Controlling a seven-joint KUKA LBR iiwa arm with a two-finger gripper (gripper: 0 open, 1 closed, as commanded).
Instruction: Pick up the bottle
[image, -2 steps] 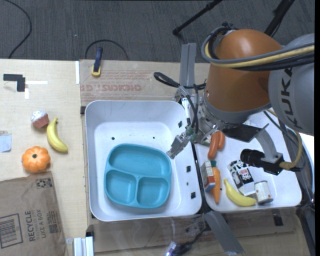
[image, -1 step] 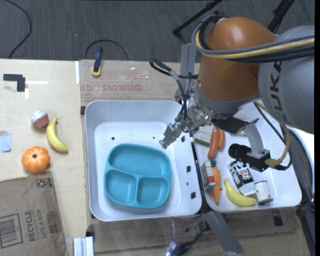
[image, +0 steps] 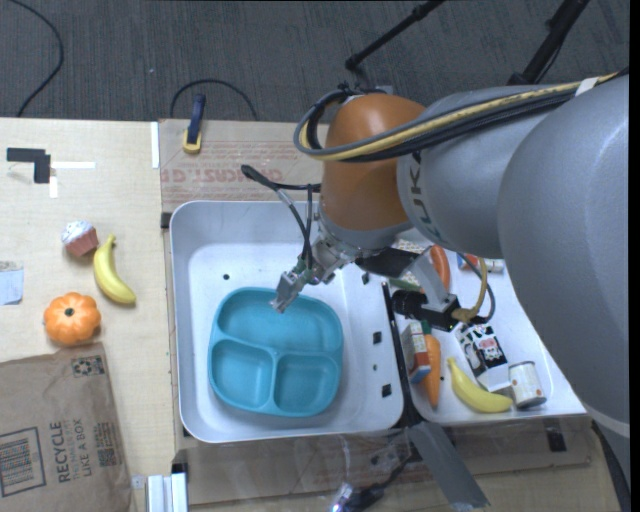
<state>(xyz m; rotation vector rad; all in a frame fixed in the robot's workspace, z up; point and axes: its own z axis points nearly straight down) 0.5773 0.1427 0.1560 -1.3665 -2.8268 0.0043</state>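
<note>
While the gripper (image: 291, 290) hangs over the left bin (image: 190, 300), whether it is spread or closed, I cannot tell.
A glossy blue three-compartment plate (image: 275, 350) lies in that bin, directly under the gripper. At three o'clock, the right bin (image: 555, 395) holds a small white bottle (image: 482, 350) with a printed label, a yellow banana (image: 475, 390), an orange carrot (image: 428, 365) and a white can (image: 527, 385).

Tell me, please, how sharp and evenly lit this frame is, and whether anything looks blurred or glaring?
Camera view: lighting is even and soft, with no harsh glare on the white bin; the blue divided plate is crisp; the gripper casts a faint shadow onto it; the arm, nearest the lens, looks soft and hides part of the right bin.
</note>
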